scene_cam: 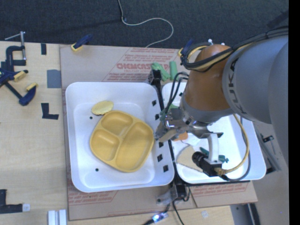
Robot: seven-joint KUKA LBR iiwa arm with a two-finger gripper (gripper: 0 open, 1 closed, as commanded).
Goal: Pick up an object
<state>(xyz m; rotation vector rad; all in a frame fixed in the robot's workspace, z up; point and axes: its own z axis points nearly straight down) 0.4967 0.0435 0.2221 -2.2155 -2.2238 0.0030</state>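
A: End effector [169,131]?
B: Over the right shallow white bin [248,170]; grip state can't tell.
A: Objects?
B: Yellow plastic divided tray [122,140] and small yellow disc [102,108], left white bin [75,125].

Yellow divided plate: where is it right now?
The yellow divided plate lies in the left bin, toward its lower right, just below a small yellow piece and left of the gripper.

Single fixed cam up high, looking down at a slant on both bins: left bin [75,125] mid-frame, right bin [251,168] lower right, arm [243,74] coming in from the right edge.
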